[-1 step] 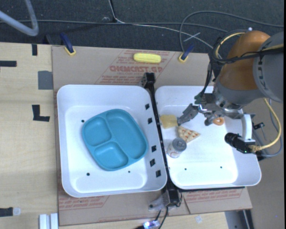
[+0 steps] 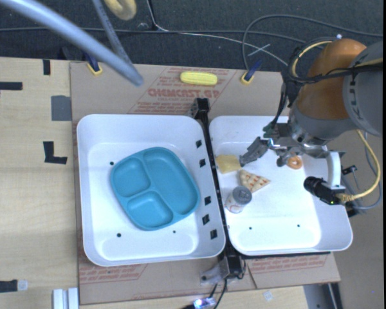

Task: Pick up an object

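- Two shallow white bins sat side by side; in the left bin we saw a blue plastic divided plate, untouched.
- Along the right bin's left side lay three candidates: a pale yellow wedge, a tan patterned triangular piece and a small grey-capped round object.
- We judged the step as approach: the two-finger gripper hovered just right of the wedge, fingers apart, holding nothing; descent and closing remained.
- A small orange ring sat partly under the wrist; what the round object was stayed unclear.
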Controlling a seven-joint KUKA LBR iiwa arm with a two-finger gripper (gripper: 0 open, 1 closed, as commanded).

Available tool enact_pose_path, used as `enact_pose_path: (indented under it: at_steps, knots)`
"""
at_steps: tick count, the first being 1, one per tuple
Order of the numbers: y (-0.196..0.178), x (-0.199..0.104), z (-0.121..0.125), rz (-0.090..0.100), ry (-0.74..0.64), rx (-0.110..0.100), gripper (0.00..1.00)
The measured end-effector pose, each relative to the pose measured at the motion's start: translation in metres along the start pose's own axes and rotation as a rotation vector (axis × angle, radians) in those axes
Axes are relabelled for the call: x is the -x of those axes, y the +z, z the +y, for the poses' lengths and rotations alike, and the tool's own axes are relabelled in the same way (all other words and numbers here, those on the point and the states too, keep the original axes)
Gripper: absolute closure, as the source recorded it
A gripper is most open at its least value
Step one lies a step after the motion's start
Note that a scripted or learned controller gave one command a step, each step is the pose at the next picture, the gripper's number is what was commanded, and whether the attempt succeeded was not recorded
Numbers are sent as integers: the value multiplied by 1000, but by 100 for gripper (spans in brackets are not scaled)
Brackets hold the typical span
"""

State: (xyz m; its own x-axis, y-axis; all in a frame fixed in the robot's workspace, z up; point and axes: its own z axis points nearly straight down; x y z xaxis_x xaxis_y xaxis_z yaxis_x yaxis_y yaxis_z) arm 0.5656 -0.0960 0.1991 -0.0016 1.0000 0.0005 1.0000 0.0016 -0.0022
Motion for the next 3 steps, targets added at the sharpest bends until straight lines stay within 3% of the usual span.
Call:
enact_pose_path:
  at_steps: [2,3]
  knots:
    - [92,0,12,-1,0,-2,0]
    - [110,-1,16,-4,-2,15,0]
